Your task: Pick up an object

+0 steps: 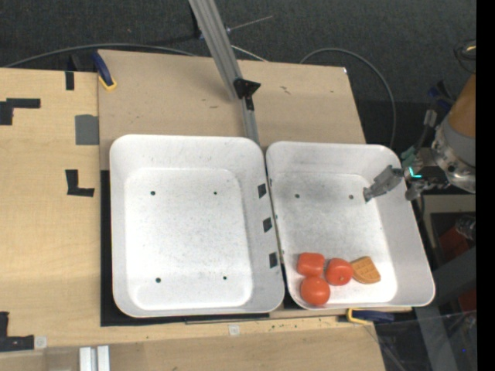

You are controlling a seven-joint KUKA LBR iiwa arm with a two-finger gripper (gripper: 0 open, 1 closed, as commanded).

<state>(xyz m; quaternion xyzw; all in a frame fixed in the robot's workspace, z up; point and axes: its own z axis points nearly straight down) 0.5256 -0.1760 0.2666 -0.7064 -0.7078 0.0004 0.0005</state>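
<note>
Three red, tomato-like pieces sit bunched at the lower edge of the right bin [402, 238], low in the frame: one red piece [311, 263] to the upper left, a second red piece [338, 271] just to its right, and a third red piece [314, 291] below and between them, close against the bin's front wall. All three look to be touching or nearly so. Just right of the second piece lies an orange-tan wedge [366, 270], right beside it.

At the right edge of the frame, the arm [464, 141] comes in over the right bin's upper right corner. Its gripper [380, 183] hangs above the upper right part of that bin, well apart from the cluster of pieces at the bottom. One grey finger [383, 182] slants down and to the left over the white floor. Nothing can be seen between the fingers, and how wide they stand cannot be told from this angle. A small teal light glows on the wrist.

Filling the centre left of the frame, the left bin [124, 207] stands edge to edge with the right one. A grey metal pole [220, 41] slants down from the top of the frame to the seam between the bins.
</note>
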